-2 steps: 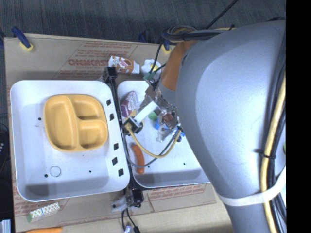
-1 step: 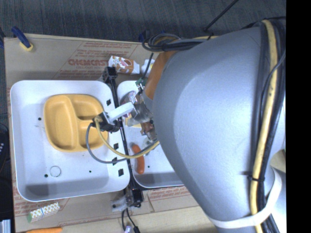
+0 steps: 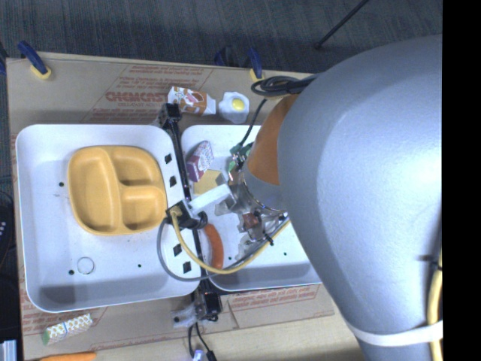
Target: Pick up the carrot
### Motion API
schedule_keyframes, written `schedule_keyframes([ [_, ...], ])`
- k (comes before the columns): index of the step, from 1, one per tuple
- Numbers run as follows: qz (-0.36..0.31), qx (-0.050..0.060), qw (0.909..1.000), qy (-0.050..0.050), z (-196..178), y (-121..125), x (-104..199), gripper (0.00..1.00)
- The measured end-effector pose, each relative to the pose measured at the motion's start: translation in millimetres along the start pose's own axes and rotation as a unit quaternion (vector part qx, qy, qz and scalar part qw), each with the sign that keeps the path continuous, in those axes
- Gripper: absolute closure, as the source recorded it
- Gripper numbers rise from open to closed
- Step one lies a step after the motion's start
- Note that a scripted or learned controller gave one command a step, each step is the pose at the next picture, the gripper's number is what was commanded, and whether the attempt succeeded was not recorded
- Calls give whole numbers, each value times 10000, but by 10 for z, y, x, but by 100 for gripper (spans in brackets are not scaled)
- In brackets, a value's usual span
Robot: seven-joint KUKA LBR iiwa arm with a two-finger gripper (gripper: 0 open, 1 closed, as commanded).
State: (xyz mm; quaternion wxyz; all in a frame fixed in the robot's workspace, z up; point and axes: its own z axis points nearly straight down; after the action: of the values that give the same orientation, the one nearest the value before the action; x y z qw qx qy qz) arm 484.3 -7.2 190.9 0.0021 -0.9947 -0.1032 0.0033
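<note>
Grey arm (image 3: 361, 179) reaching left, tool (image 3: 252, 220) lowered

The left bin (image 3: 30, 201) contains a yellow divided tray (image 3: 116, 189). The right bin (image 3: 248, 278) holds a dark purple item (image 3: 200, 159) at its far left corner. Beyond the bins, a small carton (image 3: 188, 100) lies beside a white-and-yellow object (image 3: 234, 106).

- A dark grey carpeted floor (image 3: 150, 13) lay beyond the far edge of the tabletop.
- The tabletop (image 3: 98, 81) was covered in brown printed cardboard.
- Blue clamps (image 3: 34, 59) gripped that cardboard along its far edge.
- A thin dark rod (image 3: 353, 10) crossed the floor at a slant.
- Light was even, with soft shadows.
</note>
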Motion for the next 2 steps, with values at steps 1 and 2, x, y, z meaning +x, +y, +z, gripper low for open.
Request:
schedule_keyframes([
  [1,-42,28,10000,-19,-96,-13,4,100],
  [2,-8,-11,10000,15,-728,-515,21,100],
])
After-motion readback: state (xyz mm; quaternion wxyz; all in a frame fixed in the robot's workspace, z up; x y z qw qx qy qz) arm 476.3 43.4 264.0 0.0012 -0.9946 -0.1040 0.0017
